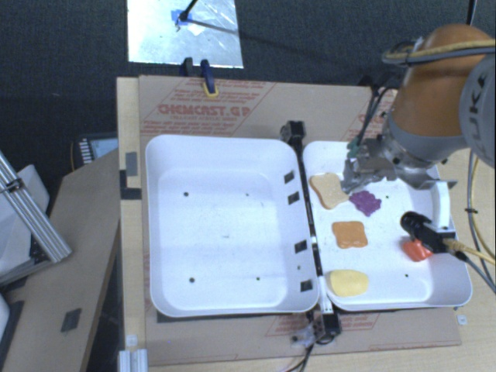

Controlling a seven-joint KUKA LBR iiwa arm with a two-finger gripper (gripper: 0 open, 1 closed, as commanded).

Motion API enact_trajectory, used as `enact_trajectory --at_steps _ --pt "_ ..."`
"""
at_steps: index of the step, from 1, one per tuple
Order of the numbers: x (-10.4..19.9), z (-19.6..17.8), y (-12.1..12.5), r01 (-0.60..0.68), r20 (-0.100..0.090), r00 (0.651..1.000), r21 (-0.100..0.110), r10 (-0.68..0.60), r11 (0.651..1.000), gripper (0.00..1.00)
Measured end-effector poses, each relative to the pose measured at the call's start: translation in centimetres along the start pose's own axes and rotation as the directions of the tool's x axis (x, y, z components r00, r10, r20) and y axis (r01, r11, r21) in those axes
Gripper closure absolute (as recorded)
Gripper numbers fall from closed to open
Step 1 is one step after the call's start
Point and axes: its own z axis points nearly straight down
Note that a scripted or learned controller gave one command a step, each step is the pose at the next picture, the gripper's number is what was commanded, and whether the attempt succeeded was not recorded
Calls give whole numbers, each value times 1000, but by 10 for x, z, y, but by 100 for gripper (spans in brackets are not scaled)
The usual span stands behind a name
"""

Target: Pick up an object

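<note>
The right bin (446,289) holds several small items. A tan slice-shaped piece (327,190) lies near its left wall, with a purple lumpy piece (365,202) just right of it. Below them sit an orange square piece (349,234) and a yellow oval piece (348,282). A red-orange piece (416,249) lies at the right beside a black part. My gripper (354,175) hangs low over the bin, between the tan piece and the purple piece, its tips close above them. The arm's wrist covers the bin's back right part.
The left bin (159,208) stands beside the right one, split from it by a black clip rail (302,208). Both rest on a cardboard sheet (209,103). A shiny foil square (184,22) lies behind. Cables run at the right edge.
</note>
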Motion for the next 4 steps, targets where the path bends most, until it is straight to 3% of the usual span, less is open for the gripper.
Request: enact_trajectory --at_steps 1,2,3,4 --pt "44 -108 8 -2 0 1000 -3 2 1000 100" --pt "121 -164 -4 1 -2 1000 3 -1 1000 100" --pt "215 -178 12 1 -2 1000 7 -1 1000 100" --pt "250 -154 52 -5 1 1000 9 5 1000 100"
